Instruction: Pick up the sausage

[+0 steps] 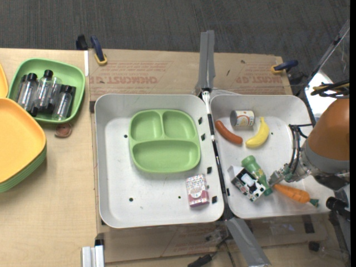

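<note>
The sausage point(228, 132) is reddish-brown and lies at a slant in the right bin point(278, 102), near its left wall. A small white can point(243, 118) and a banana point(257, 133) lie just right of it. My gripper point(281, 176) hangs low in the lower right of that bin, well away from the sausage. It is just above the left end of a carrot point(295, 193) and right of a green bottle point(253, 169). Nothing can be seen held in it.
A black-and-white object point(248, 183) lies beside the green bottle. The left bin point(111, 166) holds a green divided plate point(164, 141) and a pink packet point(197, 191). On the bench at far left stand a green tray of bottles point(47, 90) and stacked orange plates point(19, 149).
</note>
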`<state>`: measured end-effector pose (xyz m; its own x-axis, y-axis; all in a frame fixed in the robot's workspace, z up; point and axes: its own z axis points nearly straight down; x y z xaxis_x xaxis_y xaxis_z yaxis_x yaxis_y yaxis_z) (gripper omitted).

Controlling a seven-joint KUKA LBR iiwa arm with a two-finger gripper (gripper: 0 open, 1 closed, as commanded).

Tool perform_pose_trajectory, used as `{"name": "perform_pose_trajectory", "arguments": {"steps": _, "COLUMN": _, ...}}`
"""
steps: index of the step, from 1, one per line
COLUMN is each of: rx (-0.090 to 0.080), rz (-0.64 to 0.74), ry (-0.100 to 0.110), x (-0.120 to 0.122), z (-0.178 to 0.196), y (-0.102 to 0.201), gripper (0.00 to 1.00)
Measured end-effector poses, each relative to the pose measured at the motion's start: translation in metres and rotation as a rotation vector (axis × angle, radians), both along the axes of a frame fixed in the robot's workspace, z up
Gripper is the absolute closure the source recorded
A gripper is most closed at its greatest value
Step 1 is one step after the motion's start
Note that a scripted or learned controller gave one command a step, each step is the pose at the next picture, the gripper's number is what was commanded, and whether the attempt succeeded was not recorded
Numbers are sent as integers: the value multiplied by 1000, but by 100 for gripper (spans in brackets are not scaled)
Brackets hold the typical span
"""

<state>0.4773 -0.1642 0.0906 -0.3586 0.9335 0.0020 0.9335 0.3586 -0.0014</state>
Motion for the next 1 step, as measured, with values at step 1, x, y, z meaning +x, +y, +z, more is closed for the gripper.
{"name": "perform_pose_trajectory", "arguments": {"steps": 1, "rx": -1, "rz": -191, "ry": -1, "x": 0, "z": 1, "y": -5, "gripper": 100}}
